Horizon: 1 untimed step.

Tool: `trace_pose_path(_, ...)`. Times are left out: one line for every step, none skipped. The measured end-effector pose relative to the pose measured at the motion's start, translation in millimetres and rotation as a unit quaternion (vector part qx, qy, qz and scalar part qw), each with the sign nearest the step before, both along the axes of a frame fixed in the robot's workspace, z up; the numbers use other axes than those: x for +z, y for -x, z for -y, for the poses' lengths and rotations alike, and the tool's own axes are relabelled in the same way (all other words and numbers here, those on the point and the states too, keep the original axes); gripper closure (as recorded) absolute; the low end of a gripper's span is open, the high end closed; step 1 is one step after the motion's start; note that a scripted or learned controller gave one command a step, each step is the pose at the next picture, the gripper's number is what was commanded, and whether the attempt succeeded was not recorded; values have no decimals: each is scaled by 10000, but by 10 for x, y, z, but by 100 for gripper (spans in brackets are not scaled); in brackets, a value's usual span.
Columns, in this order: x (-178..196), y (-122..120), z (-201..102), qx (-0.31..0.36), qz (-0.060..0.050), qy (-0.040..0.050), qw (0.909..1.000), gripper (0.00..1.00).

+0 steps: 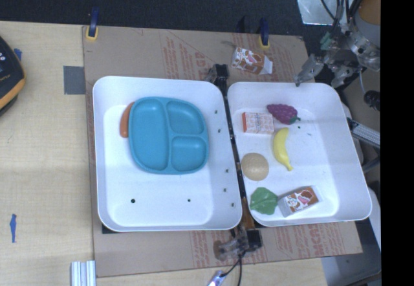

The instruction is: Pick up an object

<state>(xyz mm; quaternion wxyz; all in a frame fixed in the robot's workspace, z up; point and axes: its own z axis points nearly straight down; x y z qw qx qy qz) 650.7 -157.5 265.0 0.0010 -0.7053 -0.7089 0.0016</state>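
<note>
The right bin (336, 149) holds purple grapes (282, 112), a red and white carton (258, 123), a yellow banana (282, 147), a tan round bun (255, 165), a green leafy piece (263, 200) and a small snack packet (298, 200). My gripper (321, 76) hangs over the bin's far right corner, up and to the right of the grapes. It is open, fingers spread, with nothing between them.
The left bin (110, 168) carries a blue divided plate (169, 134) with an orange sausage-like piece (123, 121) tucked beside its left rim. Another small packet (251, 61) lies on the cardboard behind the bins. Cables and the arm crowd the top right.
</note>
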Motion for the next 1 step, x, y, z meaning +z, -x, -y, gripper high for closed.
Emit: trace_pose_path(-1259, 431, -629, 9, -18, -2, 10000, 0)
